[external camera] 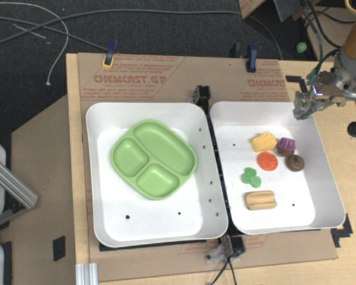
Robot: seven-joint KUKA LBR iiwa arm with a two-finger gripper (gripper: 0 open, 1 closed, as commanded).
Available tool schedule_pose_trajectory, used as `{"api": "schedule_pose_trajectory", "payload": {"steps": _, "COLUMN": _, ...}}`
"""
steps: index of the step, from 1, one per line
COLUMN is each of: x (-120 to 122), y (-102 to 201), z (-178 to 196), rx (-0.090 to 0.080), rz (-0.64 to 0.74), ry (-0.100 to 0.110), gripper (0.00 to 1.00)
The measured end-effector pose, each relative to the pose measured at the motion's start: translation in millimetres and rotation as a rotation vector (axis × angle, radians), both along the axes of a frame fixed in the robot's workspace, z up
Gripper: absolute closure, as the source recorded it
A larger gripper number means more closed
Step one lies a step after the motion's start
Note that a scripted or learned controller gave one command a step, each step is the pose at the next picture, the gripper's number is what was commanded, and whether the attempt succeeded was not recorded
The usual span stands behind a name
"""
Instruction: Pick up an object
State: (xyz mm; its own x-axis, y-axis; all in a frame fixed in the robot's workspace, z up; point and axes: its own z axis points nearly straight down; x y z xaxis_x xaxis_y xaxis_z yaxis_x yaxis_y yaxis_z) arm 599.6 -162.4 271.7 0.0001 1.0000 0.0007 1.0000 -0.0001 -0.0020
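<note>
Several small toy foods lie in the right bin (320, 209): a yellow corn piece (264, 141), a purple piece (286, 145), a brown donut (295, 162), an orange-red round piece (267, 161), a green broccoli piece (251, 177) and a tan hot-dog bun (260, 200). My gripper (304, 107) hangs above the bin's far right corner, up and to the right of the purple piece, with nothing seen in it.
The left bin (107, 212) holds a green divided plate (154, 158). Blue clamps (110, 51) (251, 58) pin the cardboard at the back. Cables and a cardboard box lie behind the bench.
</note>
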Motion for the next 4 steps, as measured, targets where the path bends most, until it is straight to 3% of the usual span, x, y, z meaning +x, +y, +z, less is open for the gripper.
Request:
{"api": "schedule_pose_trajectory", "payload": {"steps": 1, "x": 0, "y": 0, "z": 1, "rx": 0.000, "rz": 0.000, "ry": -0.001, "gripper": 0.00}}
{"api": "schedule_pose_trajectory", "payload": {"steps": 4, "x": 13, "y": -12, "z": -144, "rx": 0.001, "rz": 0.001, "ry": 0.003, "gripper": 0.00}}
